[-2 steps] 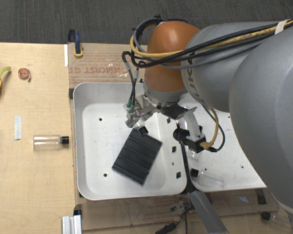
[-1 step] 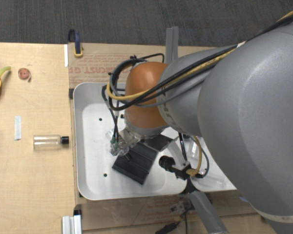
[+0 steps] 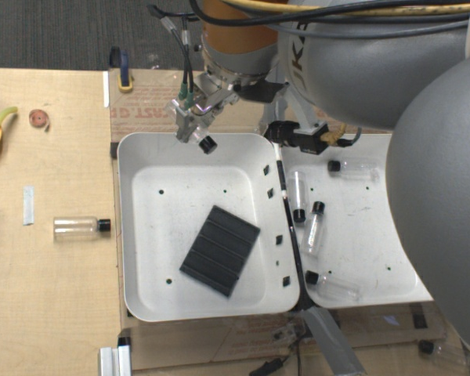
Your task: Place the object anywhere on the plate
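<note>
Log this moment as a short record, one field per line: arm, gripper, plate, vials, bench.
arm: KUKA arm reaching in from the right
gripper: gripper above the far rim of the left bin, a small black-capped object at its tip
plate: dark ribbed plate flat in the left bin, nothing on it
vials: clear black-capped vials in the right bin
bench: another vial outside the bins

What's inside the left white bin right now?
The left white bin holds one dark ribbed rectangular plate, lying flat and tilted. The gripper hangs above its far rim. Whatever lies beneath the plate is covered.
</note>
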Controlling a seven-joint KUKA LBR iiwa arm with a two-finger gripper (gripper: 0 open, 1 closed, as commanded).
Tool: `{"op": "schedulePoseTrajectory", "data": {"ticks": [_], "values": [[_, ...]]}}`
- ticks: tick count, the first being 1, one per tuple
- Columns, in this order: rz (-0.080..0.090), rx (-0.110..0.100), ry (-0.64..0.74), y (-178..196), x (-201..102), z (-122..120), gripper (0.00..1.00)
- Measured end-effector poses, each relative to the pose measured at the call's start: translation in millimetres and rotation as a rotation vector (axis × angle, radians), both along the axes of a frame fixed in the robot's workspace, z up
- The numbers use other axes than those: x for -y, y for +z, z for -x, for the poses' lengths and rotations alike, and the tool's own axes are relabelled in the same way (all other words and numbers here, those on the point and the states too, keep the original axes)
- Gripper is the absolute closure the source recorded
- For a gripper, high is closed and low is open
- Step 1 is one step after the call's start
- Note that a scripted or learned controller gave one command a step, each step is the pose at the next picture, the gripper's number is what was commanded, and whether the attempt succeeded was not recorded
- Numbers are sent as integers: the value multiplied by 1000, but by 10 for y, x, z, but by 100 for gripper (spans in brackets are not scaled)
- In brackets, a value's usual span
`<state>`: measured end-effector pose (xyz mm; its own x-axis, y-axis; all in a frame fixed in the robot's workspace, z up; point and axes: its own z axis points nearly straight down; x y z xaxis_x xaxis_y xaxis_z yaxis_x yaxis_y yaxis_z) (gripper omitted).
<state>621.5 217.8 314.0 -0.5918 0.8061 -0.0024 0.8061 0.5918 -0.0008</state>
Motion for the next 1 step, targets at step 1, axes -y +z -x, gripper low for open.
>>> {"op": "schedulePoseTrajectory", "data": {"ticks": [1], "values": [[0, -1, 0, -2, -3, 1, 0]]}}
